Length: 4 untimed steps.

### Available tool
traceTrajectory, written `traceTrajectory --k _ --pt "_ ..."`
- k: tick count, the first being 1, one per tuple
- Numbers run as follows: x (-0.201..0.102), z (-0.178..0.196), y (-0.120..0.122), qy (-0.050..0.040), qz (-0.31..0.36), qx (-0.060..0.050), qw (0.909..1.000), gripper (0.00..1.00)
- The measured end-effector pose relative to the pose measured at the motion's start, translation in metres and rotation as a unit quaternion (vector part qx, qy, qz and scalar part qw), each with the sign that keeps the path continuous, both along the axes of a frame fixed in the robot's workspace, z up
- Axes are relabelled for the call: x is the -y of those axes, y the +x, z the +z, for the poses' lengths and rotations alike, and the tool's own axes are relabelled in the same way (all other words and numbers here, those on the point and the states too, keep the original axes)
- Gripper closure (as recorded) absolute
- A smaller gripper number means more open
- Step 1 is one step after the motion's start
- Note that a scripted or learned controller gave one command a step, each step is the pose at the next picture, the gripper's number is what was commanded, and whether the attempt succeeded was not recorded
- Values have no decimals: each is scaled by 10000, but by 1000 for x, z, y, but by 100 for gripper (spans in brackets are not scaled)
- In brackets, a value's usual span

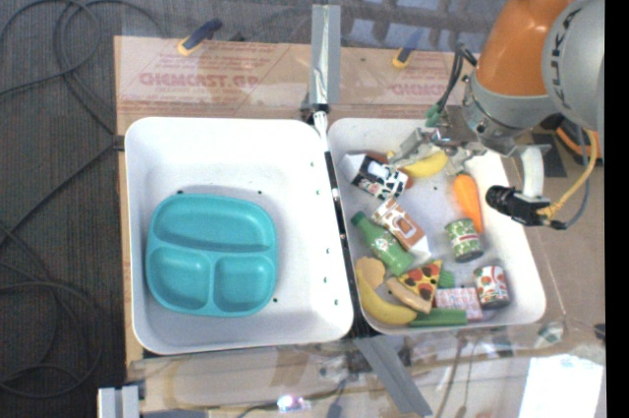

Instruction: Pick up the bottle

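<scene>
The green bottle [385,247] lies on its side in the right bin [531,303], its cap pointing up-left and a red-and-white box [399,222] resting against its upper side. My gripper [433,145] hangs over the back of that bin, just above a small yellow banana [426,165]. It is well up and to the right of the bottle, and nothing shows in its grasp. The grey arm with its orange band [521,28] comes in from the upper right.
A black-and-white carton [380,177], a carrot [469,200], a green can [462,239], a red can [491,286], a larger banana [378,296] and a pizza slice [420,282] crowd the right bin. The left bin [147,146] holds a teal divided plate [211,254].
</scene>
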<state>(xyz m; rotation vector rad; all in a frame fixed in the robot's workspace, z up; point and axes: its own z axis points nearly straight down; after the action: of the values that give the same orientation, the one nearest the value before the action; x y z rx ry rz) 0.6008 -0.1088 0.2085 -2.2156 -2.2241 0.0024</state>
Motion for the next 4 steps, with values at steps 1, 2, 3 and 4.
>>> traceTrajectory --k 1,2,3,4 --pt "-54 -26 -53 0 73 -10 10000 0" --pt "-117 -26 -108 0 163 -13 9999 0" --pt "-88 -26 -117 -1 116 -7 9999 0" --pt "-88 -26 -117 0 116 -6 9999 0"
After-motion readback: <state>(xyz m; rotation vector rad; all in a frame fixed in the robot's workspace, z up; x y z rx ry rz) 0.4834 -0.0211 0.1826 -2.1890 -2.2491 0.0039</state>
